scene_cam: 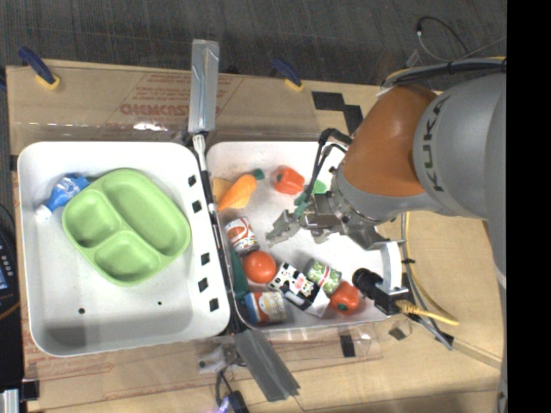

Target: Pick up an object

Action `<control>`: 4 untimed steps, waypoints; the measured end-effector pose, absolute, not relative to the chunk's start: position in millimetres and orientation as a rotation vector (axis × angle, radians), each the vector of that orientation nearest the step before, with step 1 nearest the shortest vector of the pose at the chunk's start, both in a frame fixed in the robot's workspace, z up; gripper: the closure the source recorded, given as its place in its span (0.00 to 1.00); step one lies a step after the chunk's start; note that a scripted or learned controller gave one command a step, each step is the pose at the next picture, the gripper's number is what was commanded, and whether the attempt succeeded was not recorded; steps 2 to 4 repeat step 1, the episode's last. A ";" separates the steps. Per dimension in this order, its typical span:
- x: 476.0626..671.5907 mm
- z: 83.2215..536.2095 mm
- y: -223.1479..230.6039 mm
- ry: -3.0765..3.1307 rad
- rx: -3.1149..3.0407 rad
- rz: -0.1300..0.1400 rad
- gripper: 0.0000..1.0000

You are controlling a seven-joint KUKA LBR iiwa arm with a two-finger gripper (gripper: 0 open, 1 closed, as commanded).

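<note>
Camera view from above, sweeping left to right: the left bin (52, 317) carries a green divided plate (126, 224) with a blue crumpled item (65, 189) poking out past its upper left edge, none of it in play for now. Across the divider, the right bin (258, 155) is where the action sits. Along its left side lie an orange carrot-shaped toy (238, 191), a small can (240, 234), a red tomato-like ball (259, 268) and another can (266, 307) at the bottom edge. Further right, a red pepper toy (290, 179) rests near the top, with a black-and-white cow-print carton (299, 286), a green-labelled can (325, 276) and a red strawberry-like toy (345, 298) packed together low down. The gripper (284, 228) hangs over the open middle of this bin, and whether its jaws are spread or closed I cannot tell from this angle; nothing is visibly lifted. So I judge the pick as not yet made, with every candidate lying in the bin. The small can and tomato ball lie nearest the tool; the tight cluster at the bottom looks awkward, since neighbours touch and leave little room to slip in.
</note>
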State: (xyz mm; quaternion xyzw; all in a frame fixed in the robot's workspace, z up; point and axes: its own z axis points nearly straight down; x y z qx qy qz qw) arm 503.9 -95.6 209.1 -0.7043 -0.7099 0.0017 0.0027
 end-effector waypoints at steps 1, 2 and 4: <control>494.9 263.1 -96.5 -2.152 -2.288 0.001 0.00; 494.9 263.1 -96.5 -2.152 -2.288 0.001 0.00; 494.9 263.1 -96.5 -2.152 -2.288 0.001 0.00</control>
